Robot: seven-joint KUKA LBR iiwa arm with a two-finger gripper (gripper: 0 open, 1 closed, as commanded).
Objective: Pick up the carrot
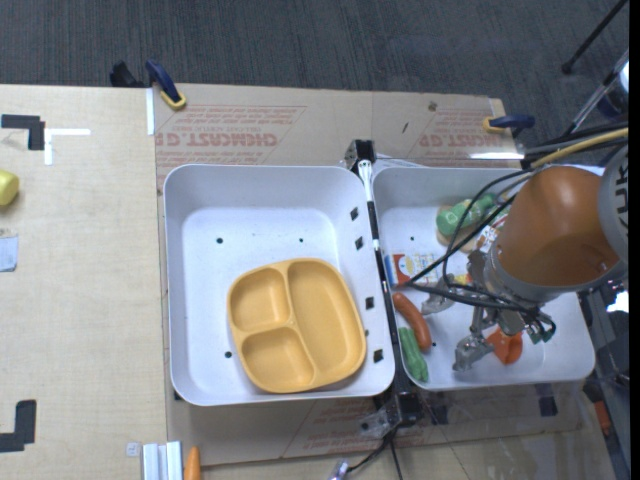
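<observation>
**Gripper low in the right bin, at the orange carrot**

Seen in the right shallow white bin (570, 368), near its front edge: the metal two-finger gripper (487, 348), reaching down from the grey arm with its orange band (555, 230). Fingers pointing down and a little apart, as far as can be judged, with the small orange carrot (507, 348) just beside the right finger, touching or nearly so. Not clear whether the carrot sits between the fingers or only next to them; much of the carrot covered by the gripper and by black cables. Not possible to say for sure how wide the fingers stand.

Left of the gripper, in the same bin: a reddish-brown sausage-shaped toy (412, 319) lying at a slant, and a green pod-shaped vegetable toy (413, 355) just below it, close to the bin's left wall. Further back, a light green leafy toy (462, 215), partly hidden behind the orange band, and a small packet with red print (407, 268), hard to read.

In the left white bin (190, 268): a yellow plastic plate with three compartments (296, 324). Far left on the wooden desk (80, 268): a yellow round object (6, 188), cut off by the frame edge.
</observation>
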